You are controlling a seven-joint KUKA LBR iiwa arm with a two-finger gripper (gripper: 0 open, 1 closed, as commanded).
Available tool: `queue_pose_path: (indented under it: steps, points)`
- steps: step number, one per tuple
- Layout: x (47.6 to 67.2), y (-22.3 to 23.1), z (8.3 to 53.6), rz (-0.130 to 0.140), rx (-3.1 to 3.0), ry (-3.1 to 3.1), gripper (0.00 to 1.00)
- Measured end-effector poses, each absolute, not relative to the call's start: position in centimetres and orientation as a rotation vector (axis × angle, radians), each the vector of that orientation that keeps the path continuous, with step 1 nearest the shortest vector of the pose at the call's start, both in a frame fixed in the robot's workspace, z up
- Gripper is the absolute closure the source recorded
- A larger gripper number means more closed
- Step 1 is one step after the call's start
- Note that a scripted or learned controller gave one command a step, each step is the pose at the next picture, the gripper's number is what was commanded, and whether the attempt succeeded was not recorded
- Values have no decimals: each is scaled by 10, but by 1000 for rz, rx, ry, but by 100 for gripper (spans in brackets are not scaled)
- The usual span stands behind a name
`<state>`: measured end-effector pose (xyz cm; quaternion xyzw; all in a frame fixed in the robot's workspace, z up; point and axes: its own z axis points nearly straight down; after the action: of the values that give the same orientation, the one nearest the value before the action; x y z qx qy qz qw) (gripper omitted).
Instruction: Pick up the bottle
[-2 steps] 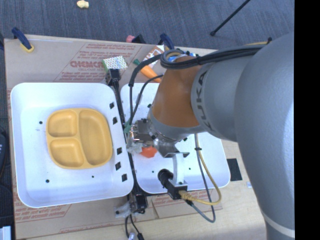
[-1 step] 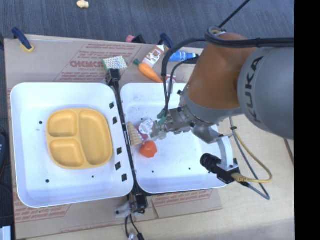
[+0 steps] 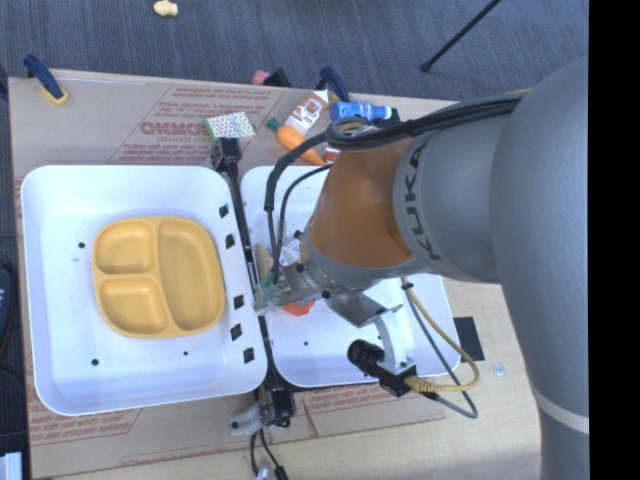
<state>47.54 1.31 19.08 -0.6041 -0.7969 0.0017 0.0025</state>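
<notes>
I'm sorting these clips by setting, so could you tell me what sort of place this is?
Probably a robotics lab test bench: a KUKA arm reaches over two shallow white bins clamped on cardboard, one holding a yellow divided plate, with grey carpet beyond.

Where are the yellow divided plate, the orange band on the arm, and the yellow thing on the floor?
Yellow divided plate point(image 3: 158, 274), camera view, on its middle ridge.
Orange band point(image 3: 362, 208), camera view, on its curved front.
Yellow thing on the floor point(image 3: 165, 8), camera view, on its centre.
</notes>
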Motion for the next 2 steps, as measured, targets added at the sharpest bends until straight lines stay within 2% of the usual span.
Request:
queue_pose_path:
  steps: [1,2]
  points:
    - [477,-26,294,2,-1983,-2436,100]
    - [475,38,191,5,-1520,-2744,100]
